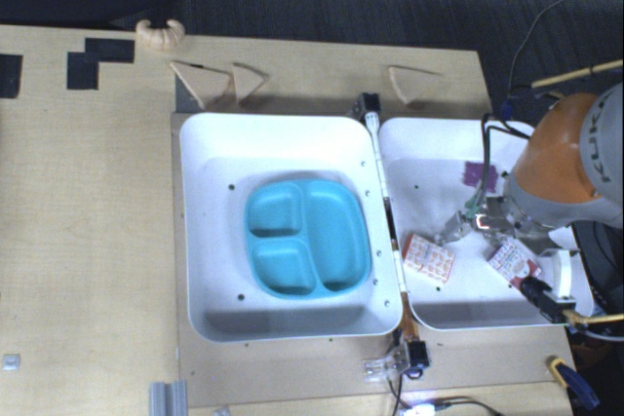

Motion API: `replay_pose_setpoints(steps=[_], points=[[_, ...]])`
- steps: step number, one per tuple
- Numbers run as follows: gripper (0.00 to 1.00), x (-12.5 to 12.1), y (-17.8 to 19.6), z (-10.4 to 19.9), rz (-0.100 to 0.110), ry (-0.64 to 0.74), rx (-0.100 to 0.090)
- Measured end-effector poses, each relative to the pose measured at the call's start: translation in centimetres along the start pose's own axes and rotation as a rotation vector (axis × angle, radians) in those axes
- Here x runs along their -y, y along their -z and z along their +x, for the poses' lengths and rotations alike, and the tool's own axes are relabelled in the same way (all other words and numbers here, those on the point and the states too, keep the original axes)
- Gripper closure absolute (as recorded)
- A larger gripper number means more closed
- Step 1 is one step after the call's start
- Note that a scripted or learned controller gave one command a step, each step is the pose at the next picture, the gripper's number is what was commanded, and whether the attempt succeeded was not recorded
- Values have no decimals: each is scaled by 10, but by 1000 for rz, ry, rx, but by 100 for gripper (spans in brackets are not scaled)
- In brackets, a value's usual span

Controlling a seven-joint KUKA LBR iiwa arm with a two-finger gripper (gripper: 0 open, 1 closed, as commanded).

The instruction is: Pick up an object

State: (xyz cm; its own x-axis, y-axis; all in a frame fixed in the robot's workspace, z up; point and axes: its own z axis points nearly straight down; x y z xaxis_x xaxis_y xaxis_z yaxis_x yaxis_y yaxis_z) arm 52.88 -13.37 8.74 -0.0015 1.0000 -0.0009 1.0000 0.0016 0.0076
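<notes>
Arm's down in the right bin (429,146), gripper (466,221) near the packet (428,257) by the front edge. Can't tell its state. Looks like reaching; next needs a clean close.

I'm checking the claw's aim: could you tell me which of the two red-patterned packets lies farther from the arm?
The red-patterned packet by the right bin's left wall; the other packet lies under the arm, right of the claw.

Overhead slanted view onto bins (292,136)
</notes>
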Motion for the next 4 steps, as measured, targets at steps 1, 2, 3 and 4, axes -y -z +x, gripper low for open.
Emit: replay_pose_setpoints(steps=[1,2,3,4], points=[[100,-3,12,0,-7,1,2],[100,-69,44,-59,2,3,1],[100,-135,47,-14,3,6,-2],[0,-135,47,-15,3,5,0]])
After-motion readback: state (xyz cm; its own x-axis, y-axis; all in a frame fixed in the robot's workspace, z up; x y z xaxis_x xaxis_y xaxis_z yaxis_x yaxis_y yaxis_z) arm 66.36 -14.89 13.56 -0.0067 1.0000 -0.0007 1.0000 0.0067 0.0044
